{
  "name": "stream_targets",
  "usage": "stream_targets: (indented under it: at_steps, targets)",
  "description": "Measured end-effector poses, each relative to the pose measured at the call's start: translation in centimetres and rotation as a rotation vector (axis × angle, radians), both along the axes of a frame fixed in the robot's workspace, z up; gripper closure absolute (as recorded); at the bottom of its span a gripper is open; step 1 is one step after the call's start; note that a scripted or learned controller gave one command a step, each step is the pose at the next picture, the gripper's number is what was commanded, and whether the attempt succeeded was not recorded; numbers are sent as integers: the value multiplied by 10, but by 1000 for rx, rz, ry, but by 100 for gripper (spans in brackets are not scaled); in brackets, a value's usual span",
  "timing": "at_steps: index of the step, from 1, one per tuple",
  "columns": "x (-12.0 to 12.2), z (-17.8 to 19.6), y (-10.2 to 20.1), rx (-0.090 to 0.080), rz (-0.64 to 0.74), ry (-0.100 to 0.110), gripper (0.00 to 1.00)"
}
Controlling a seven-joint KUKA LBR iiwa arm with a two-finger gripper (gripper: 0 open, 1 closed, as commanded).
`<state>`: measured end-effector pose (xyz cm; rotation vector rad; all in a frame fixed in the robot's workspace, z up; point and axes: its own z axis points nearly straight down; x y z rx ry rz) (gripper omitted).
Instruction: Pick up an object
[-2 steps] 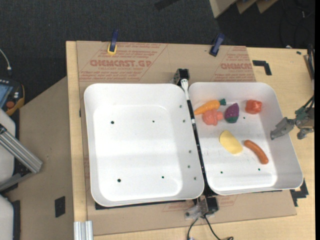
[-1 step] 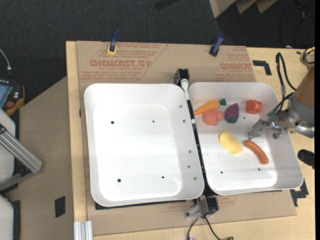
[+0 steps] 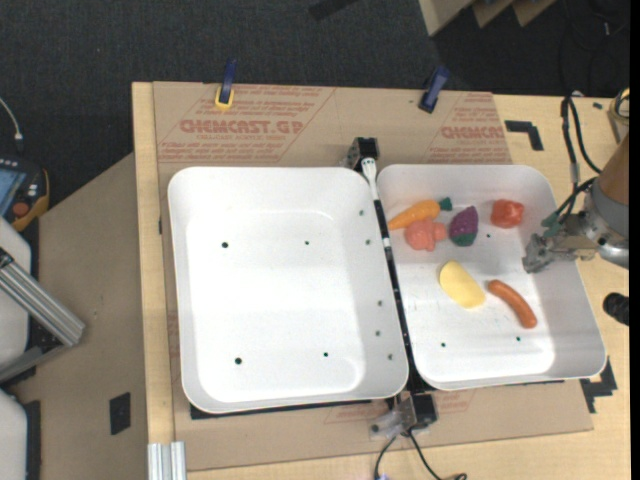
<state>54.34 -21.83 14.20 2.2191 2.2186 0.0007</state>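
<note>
Camera view, looking down at a slant: you have 2 shallow white bins side by side on a brown cardboard sheet (image 3: 300, 118) printed with red lettering.

Left bin (image 3: 200, 268): bare white floor with 4 small dark dots on it.

Between the bins, a dark seam runs near to far, with a black clip (image 3: 363, 152) at the far end and another fitting (image 3: 412, 410) at the near end with a cable trailing off it. 2 blue clamps (image 3: 228, 78) hold the cardboard's far edge.

Right bin (image 3: 480, 368): all the toy food sits in its far half.
- Orange carrot (image 3: 414, 214), lying slanted, at the bin's far left.
- Pink piece (image 3: 425, 235) just near the carrot, touching or almost touching it.
- Purple piece with a green top (image 3: 463, 224) just right of the carrot's tip.
- Yellow potato-like lump (image 3: 462, 284), nearer you, roughly mid-bin.
- Red piece (image 3: 507, 213), far right, well apart from the purple one.
- Orange sausage (image 3: 513, 303), lying slanted, just right of the yellow lump.

Gripper (image 3: 540, 254): low over the right bin's right side, between the red piece and the sausage, touching neither as far as you can see. Nothing sits between its tips. You cannot tell from here whether it is released or clenched. The grey arm (image 3: 610, 208) comes in from the right edge.
</note>
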Motion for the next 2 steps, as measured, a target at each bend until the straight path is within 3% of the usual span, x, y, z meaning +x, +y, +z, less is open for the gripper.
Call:
stream_targets:
  at_steps: [1, 2]
  targets:
    - [-39, 51, -7, 0, -2, -1, 100]
    - [-38, 48, -6, 2, 0, 2, 0]
